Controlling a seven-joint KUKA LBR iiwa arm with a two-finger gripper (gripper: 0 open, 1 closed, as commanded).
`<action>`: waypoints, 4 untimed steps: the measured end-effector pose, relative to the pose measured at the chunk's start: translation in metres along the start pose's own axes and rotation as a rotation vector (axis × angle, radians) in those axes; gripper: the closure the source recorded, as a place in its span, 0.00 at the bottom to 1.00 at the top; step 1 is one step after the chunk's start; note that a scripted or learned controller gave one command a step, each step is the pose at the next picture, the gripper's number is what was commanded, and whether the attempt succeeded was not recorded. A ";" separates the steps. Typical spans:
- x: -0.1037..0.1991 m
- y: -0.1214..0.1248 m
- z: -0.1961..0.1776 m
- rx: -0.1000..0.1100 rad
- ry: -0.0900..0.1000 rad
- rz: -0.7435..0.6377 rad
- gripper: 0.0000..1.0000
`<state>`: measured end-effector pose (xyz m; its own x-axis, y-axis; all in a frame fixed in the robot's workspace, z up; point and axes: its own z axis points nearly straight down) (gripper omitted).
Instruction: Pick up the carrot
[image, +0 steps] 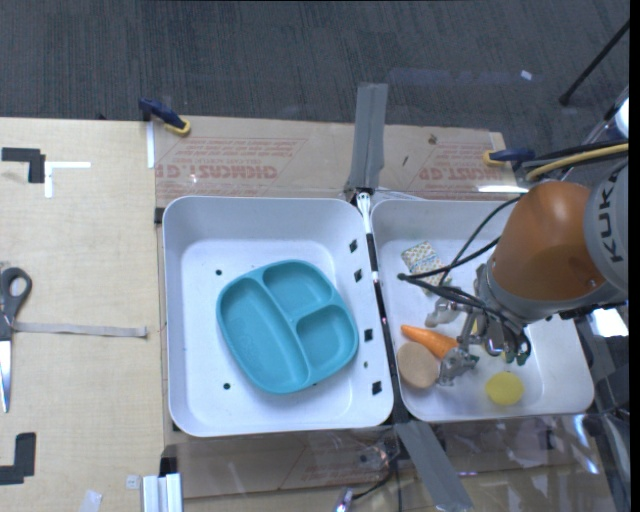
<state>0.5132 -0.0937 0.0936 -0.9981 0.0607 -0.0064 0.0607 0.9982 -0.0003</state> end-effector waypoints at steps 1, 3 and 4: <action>-0.003 0.000 -0.010 0.002 -0.006 -0.003 1.00; -0.006 0.001 -0.021 0.002 -0.014 -0.005 1.00; 0.025 0.051 -0.190 -0.001 -0.003 -0.410 1.00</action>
<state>0.4906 -0.0409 0.2835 -0.9395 -0.3424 -0.0087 -0.3424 0.9395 -0.0025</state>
